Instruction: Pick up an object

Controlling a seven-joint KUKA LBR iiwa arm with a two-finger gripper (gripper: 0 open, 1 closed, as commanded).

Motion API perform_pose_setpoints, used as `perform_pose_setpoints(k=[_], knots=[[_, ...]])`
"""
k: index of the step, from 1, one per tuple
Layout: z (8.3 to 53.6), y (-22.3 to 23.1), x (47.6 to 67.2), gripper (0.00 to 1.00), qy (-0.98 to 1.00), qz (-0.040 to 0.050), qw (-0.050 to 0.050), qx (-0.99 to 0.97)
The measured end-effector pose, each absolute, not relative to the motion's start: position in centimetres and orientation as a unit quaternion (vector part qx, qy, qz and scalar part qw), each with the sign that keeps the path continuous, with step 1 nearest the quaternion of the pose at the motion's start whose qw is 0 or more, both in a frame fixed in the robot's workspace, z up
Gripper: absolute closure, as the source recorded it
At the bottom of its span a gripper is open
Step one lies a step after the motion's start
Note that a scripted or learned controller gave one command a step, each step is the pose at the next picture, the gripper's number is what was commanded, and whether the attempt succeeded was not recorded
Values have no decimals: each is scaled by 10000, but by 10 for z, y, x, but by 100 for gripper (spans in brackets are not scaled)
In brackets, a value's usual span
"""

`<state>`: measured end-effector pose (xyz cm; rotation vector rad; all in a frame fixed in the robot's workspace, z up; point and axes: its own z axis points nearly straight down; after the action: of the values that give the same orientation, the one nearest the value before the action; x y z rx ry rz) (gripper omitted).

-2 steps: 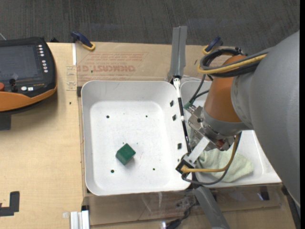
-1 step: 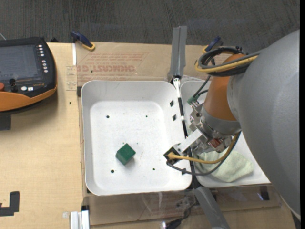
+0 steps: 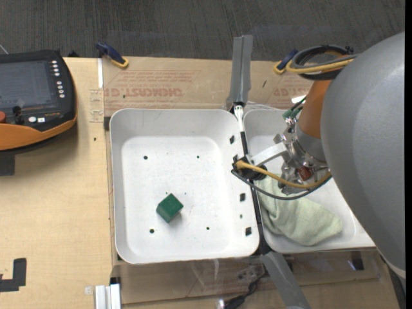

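Observation:
A small green cube (image 3: 170, 208) lies in the left white bin (image 3: 129, 172), toward its front middle. A crumpled pale green cloth (image 3: 302, 219) lies in the right white bin (image 3: 270, 131), at its front. My gripper (image 3: 297, 169) hangs low over the right bin, just above the cloth's rear edge, with the wrist's orange band (image 3: 315, 111) above it. The big grey arm body (image 3: 376, 147) hides the right half of that bin.
Yellow and black cables (image 3: 261, 172) loop from the gripper across the divider between the bins. A teach pendant (image 3: 32, 102) rests on the bench at the far left. A grey upright bar (image 3: 241, 69) stands behind the bins.

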<state>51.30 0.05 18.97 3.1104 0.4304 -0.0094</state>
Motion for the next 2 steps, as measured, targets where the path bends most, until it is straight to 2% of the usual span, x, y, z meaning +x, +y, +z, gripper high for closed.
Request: perform_pose_setpoints(k=[1, 2], knots=[[190, -24, 477, 100, 1050, -38, 0, 9945], [189, 43, 477, 100, 2902, -38, -6, 9570]])
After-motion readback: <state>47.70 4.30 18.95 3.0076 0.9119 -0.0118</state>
